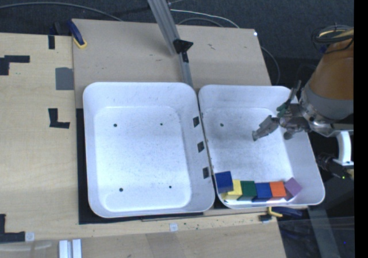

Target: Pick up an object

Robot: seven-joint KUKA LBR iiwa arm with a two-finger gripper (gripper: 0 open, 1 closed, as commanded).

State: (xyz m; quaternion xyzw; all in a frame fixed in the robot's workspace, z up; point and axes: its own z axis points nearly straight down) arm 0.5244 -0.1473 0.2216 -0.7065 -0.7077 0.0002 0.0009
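Several small blocks lie in a row along the front wall of the right bin [241,97]: a blue block [223,180], a yellow one [233,192], a green one [248,188], a second blue one [263,191], an orange one [278,189] and a purple one [292,185]. My gripper [274,132] hangs over the right-middle of that bin, well behind the blocks and apart from them. It stands open, and nothing shows between its fingers.
The left bin [92,136] sits beside the right one, with black clips on the shared rim. A slanted metal pole [161,7] rises behind the bins. Black tape marks lie on the bench at the left.
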